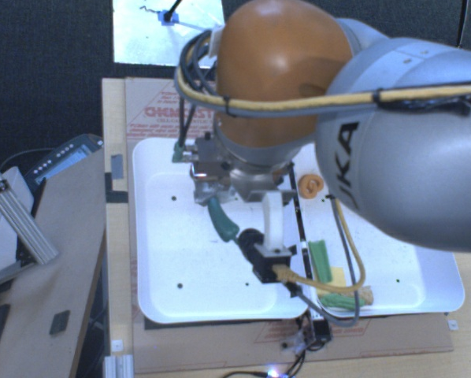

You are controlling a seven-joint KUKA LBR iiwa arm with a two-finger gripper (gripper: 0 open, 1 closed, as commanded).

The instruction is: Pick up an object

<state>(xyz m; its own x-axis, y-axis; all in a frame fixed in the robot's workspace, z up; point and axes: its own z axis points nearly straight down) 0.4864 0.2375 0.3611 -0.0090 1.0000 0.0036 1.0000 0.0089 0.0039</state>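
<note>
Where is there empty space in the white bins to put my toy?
The left bin is bare between its left wall and the teal tool. The right bin has a bare front right corner. Crowded near the middle wall: green stick, yellow piece, orange ring.

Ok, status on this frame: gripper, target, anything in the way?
Gripper low over left bin. Dark green object just beneath it, hold unconfirmed. Orange round piece and green strip lie in right bin, apart.

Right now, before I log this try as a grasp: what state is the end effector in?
End effector: cannot be told, as the arm covers much of it. A teal object shows just below it; whether it is held is unclear.
</note>
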